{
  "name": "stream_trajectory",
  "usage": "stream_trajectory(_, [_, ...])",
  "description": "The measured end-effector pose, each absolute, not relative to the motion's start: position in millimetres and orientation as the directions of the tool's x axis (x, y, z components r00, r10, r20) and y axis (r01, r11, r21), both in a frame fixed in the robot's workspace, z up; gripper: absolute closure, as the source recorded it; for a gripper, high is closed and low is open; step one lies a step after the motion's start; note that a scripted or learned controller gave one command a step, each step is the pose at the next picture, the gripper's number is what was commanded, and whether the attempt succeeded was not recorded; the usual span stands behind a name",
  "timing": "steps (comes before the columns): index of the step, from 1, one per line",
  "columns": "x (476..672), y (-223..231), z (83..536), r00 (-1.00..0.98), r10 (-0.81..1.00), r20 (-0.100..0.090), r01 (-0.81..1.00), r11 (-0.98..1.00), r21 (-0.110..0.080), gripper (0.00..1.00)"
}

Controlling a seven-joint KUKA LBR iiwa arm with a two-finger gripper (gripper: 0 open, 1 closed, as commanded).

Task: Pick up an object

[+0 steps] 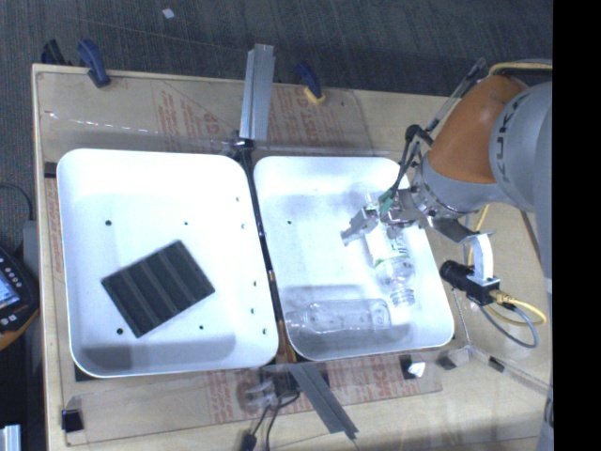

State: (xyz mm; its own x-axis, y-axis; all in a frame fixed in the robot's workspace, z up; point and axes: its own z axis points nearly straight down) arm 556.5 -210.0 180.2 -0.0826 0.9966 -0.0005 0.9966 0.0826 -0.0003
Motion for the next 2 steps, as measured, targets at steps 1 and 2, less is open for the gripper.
stream_trajectory(1, [556.5,-210.1,180.2,-0.082,0.997,-0.001,0.997,0.082,0.000,0.00])
stream_trajectory(2, [556.5,-210.1,180.2,-0.082,0.997,-0.001,0.997,0.082,0.000,0.00])
